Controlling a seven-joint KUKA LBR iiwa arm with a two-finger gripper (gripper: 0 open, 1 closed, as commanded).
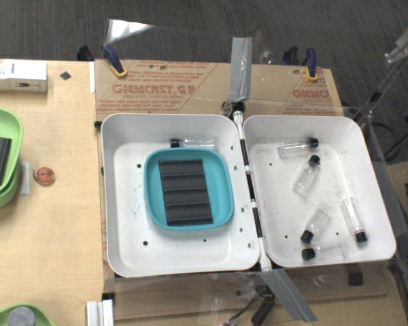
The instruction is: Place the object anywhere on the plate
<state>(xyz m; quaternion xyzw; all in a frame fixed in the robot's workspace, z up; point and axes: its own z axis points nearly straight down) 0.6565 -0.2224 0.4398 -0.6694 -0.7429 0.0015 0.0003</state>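
Camera view, looking down on the table (54, 250): two white bins sit side by side. The left bin (122, 236) holds a teal plate (221, 202), roughly in the middle, with a black ridged insert (185, 190) lying on it. Just behind the plate, against the bin's far wall, there's one clear vial with a black cap (190, 142) lying on its side. It's off the plate, and I can't tell if it's touching the rim.

The right bin (374, 182) has the rest of the clear vials (306, 176), five as far as I can count, all lying down with black caps. Two are near the far side and three are toward the near edge. They're see-through, so the outlines are kinda hard to make out. None of them are on the plate.

Honestly can't tell what state the hand is in from this.

Off to the left there's a green tray (3, 124) with something dark in it, a small orange disc (44, 175), and a white box (17, 75). Behind the bins a cardboard sheet (190, 87) is held down by clamps (114, 65).
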